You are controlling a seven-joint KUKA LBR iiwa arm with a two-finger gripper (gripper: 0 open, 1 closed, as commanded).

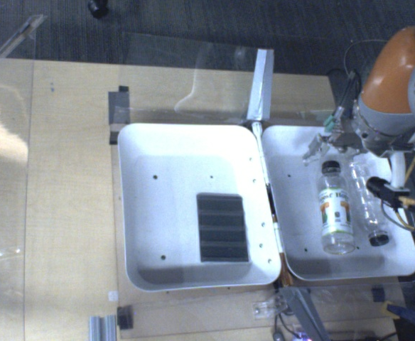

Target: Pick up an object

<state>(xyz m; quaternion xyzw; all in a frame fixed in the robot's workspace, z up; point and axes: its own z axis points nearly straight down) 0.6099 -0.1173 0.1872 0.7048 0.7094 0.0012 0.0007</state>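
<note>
Over the right bin (293, 261), the gripper (328, 142) hovers near its far edge, apart from the two clear bottles. By the look of it this is the approach step: next it must descend onto the labelled bottle (335, 215) or the plain bottle (367, 201). A dark ridged block (222, 227) lies in the left bin (151, 155). Whether the grip is released or clenched, the view cannot tell.

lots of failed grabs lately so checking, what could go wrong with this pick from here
1. Both bottles look clear and smooth: the labelled bottle and the clear bottle beside it may slip out of a pinch.
2. They lie close alongside each other in the right bin, so the hand, sitting above their cap ends, might nudge one while closing on the other.
3. The dark ridged block lies flat in the left bin, probably offering little edge to grip.
</note>
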